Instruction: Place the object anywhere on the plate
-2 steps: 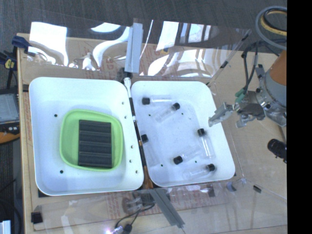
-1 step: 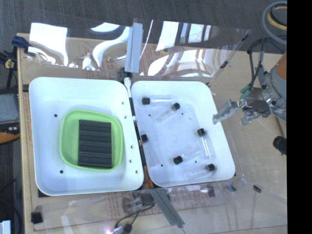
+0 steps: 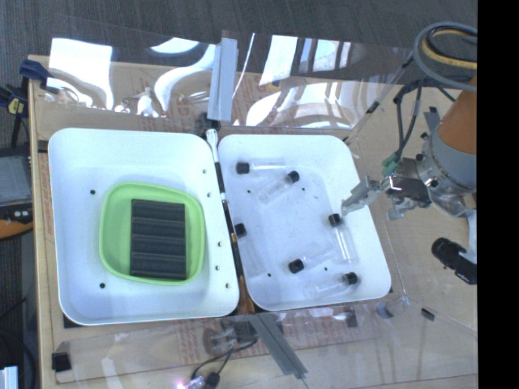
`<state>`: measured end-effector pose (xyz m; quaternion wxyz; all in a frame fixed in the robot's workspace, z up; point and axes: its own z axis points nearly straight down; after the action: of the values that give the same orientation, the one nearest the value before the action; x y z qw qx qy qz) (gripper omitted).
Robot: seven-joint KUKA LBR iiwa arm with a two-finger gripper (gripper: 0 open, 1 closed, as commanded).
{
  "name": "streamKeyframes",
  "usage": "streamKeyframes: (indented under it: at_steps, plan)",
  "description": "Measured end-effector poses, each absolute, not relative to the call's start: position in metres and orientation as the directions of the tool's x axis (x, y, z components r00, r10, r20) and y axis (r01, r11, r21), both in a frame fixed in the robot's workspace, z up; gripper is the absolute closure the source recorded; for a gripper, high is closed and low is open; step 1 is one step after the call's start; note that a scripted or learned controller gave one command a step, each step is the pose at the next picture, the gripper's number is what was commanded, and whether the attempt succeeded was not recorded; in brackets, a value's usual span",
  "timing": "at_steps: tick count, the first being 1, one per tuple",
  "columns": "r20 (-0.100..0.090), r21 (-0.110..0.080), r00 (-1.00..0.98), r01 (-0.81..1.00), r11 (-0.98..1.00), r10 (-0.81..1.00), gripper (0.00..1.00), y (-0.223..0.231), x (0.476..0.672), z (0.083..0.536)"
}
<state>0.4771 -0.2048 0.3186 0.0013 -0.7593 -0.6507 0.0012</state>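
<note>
A lime green plate [image 3: 112, 221] lies in the left bin [image 3: 73, 160]. A dark ribbed block [image 3: 158, 239] rests flat on the plate's middle. Several clear vials with black caps are scattered in the right bin [image 3: 243, 286]: one near the back [image 3: 274, 189], one by the right wall [image 3: 341, 237], one at the front right [image 3: 331, 284]. My gripper [image 3: 358, 198] hangs over the right bin's right rim, just behind the vial by the right wall. I see nothing held in it.
A clear plastic screen [image 3: 324, 63] with bright reflections stands behind the bins. A metal rail [image 3: 220, 79] runs up from the gap between them. Cables [image 3: 442, 47] loop above the arm at the right.
</note>
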Motion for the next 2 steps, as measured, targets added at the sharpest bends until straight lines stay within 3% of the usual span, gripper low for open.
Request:
streamKeyframes:
  at_steps: [1, 2]
  plan:
    - [-0.001, 0.000, 0.054, 0.999, -0.054, 0.999, 0.00, -0.203, 0.477, 0.443]
    - [-0.001, -0.003, 0.101, 0.995, -0.101, 0.995, 0.00, -0.205, 0.477, 0.399]
